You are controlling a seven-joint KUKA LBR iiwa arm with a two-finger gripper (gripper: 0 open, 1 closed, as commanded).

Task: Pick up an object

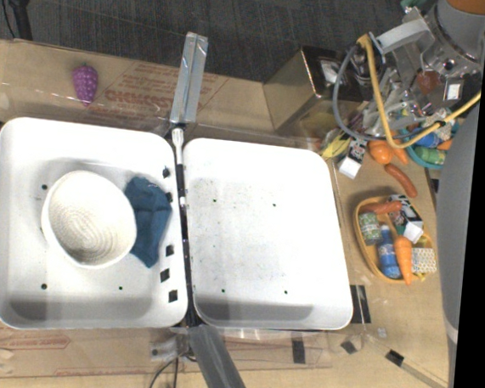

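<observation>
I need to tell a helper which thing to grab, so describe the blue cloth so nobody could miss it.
Look in the left white bin. A big round white hat lies there, and the blue cloth lies crumpled against its right side, near the divider between the bins. It is the one dark, soft thing in that bin.

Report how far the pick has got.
Nothing looks done yet. The white woven hat and the blue cloth touching its right side both lie in the left bin. The arm stands along the right edge, outside both bins. Reaching in, gripping one thing and lifting it all remain.
</observation>
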